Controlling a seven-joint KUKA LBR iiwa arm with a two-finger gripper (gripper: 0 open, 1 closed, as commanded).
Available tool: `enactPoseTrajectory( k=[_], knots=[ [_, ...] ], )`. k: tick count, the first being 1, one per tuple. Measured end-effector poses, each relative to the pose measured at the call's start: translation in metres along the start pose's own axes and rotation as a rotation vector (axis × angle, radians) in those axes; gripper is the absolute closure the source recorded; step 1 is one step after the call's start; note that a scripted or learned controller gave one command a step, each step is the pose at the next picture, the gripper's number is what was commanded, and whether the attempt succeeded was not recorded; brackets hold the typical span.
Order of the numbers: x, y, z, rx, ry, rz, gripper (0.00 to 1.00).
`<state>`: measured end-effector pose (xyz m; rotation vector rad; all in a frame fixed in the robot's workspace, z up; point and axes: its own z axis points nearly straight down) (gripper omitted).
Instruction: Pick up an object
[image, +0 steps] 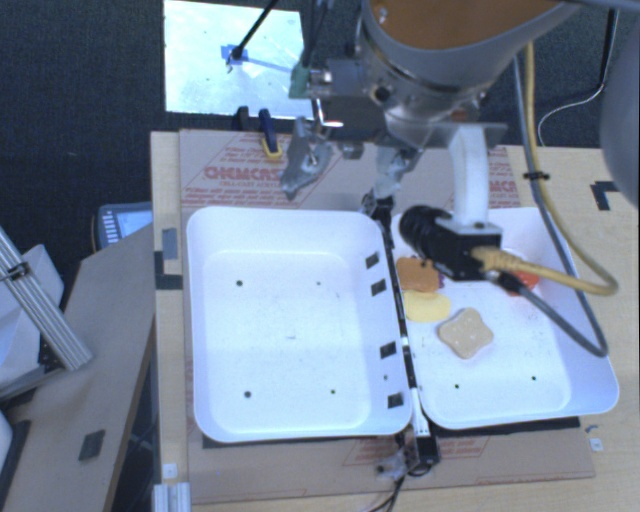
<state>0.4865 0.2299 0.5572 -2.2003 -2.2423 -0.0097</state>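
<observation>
My gripper hangs over the far rim of the left bin, close to the divider between the bins. Its two fingers stand wide apart with nothing between them, so it is open. In the right bin lie a beige toast-shaped piece, a pale yellow flat piece and an orange piece, clustered near the bin's left wall. A small red item peeks out beside the cable. The gripper is up and to the left of these objects.
A black cylindrical unit on a white bracket, with a yellow cable and a grey hose, hangs over the right bin's far part, partly covering the orange piece. Clips line the divider. A blue-and-yellow clamp sits on the cardboard behind.
</observation>
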Motion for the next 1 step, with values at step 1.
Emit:
enactPoseTrajectory(
  k=[1],
  knots=[
    [0.0, 0.0, 0.0, 0.0, 0.0, 0.0, 0.0]
  ],
)
